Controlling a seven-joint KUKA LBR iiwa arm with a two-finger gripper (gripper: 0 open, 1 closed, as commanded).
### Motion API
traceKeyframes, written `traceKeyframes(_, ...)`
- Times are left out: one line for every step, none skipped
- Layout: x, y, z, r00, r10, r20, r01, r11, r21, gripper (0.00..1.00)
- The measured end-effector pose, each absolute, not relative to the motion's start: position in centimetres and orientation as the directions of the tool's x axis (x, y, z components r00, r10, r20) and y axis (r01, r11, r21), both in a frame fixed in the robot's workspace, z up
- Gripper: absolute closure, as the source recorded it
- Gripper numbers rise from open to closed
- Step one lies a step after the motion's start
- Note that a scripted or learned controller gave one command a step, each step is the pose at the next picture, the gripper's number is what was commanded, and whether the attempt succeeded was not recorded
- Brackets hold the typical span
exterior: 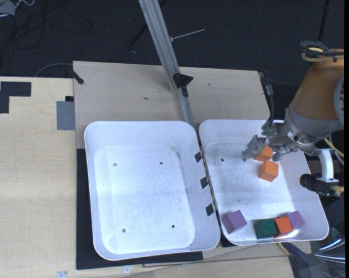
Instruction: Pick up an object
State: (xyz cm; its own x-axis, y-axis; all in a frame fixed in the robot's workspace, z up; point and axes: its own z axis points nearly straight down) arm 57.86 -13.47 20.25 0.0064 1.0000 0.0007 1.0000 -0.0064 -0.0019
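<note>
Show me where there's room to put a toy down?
The left bin has bare floor all over. In the right bin, the middle strip beside the divider is free. It is crowded by the gripper and along the near edge, where the purple block and green block sit.

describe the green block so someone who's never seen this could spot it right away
Start at the right bin and go to its near edge, where four blocks sit in a row. The green block is second from the left, touching an orange block; it is the one green piece there.
</note>
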Motion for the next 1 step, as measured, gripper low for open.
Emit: traceKeyframes(52.39,-19.81,8.90,0.005,1.000,0.002,1.000,-0.005,-0.002,0.00)
